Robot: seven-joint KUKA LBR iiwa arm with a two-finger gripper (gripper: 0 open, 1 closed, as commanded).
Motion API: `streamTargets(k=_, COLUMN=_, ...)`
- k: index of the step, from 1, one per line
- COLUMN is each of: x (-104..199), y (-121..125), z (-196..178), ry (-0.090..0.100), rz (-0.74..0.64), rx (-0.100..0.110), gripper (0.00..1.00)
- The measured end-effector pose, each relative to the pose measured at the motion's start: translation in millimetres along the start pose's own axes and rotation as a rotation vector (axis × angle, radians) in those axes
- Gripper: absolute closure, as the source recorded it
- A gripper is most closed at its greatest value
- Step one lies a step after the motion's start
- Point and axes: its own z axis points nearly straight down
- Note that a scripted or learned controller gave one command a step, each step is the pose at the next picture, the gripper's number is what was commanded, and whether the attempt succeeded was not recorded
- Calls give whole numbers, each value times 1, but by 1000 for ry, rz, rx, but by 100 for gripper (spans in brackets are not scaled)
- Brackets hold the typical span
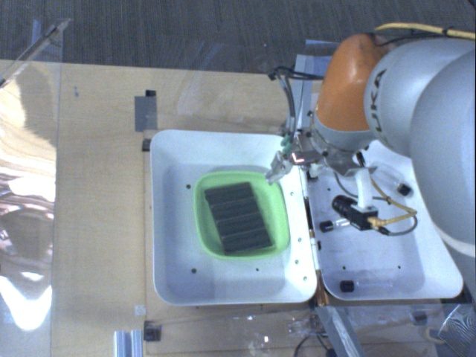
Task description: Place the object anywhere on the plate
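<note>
A dark grey ribbed rectangular object [238, 218] lies flat on the green plate [279, 225], which rests in the left white bin [171, 222]. My gripper [281, 166] hangs just above the plate's upper right rim, near the wall between the two bins. It stands apart from the dark object, which lies below and to the left of it. The orange band and grey arm cover the upper right of the view.
The right white bin [387, 270] lies under the arm, with a small black piece [346, 285] near its front edge. The wooden bench [82, 222] stretches left of the bins, with a black bracket [146, 112] behind the left bin.
</note>
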Motion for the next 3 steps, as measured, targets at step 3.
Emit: streamTargets(k=3, x=-146, y=-77, z=-179, ry=-5, rz=206, rx=-6, gripper=0)
